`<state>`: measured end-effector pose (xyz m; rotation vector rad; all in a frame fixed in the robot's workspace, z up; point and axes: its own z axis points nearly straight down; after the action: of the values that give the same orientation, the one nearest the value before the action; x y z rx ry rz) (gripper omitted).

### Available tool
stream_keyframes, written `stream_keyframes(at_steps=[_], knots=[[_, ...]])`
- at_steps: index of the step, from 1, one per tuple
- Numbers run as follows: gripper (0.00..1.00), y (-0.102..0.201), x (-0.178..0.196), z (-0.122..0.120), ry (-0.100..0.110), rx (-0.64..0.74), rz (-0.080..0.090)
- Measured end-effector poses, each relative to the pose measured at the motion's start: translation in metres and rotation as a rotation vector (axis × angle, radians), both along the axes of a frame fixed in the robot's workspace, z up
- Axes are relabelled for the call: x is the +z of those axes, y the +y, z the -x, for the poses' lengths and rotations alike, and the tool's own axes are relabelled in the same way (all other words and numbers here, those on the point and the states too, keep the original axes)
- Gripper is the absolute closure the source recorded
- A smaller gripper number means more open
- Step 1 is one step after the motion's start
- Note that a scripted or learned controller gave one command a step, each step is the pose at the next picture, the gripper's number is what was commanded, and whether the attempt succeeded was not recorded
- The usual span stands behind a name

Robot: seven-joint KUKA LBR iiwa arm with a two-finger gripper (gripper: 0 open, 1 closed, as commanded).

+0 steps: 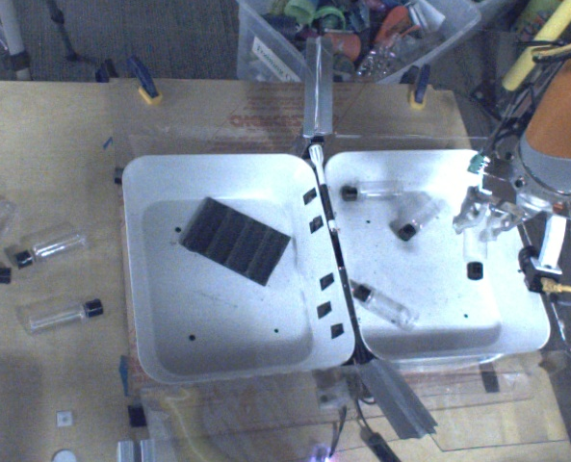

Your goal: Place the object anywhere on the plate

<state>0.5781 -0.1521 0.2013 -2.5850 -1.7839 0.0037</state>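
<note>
The plate (237,241) is a dark ridged rectangle lying at a slant in the left bin (150,354). In the right bin (516,330) lie three clear vials with black caps: one at the back (372,192), one in the middle (415,215), one near the front (386,304). A small black cap (474,270) lies alone towards the right. My gripper (482,219) hangs over the right bin's right side, just above that cap and right of the middle vial. It is open, with nothing seen between its fingers.
A black-marked divider (325,248) separates the two bins. More clear vials (52,248) lie on the wooden bench to the left. A tub of colourful items (362,12) stands behind the bins. The arm's orange band (555,114) is at the right edge.
</note>
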Motion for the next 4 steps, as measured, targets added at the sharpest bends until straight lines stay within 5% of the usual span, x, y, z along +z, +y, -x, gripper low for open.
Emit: stream_keyframes(at_steps=[1, 2, 3, 4], knots=[[1.0, 0.026, -0.078, -0.083, -0.015, -0.144, 0.003], [1.0, 0.098, -0.017, -0.084, -0.001, -0.567, 0.001], [1.0, 0.139, -0.017, -0.078, -0.003, -0.999, 0.0], [1.0, 0.184, -0.017, -0.083, -0.004, -0.896, 0.0]])
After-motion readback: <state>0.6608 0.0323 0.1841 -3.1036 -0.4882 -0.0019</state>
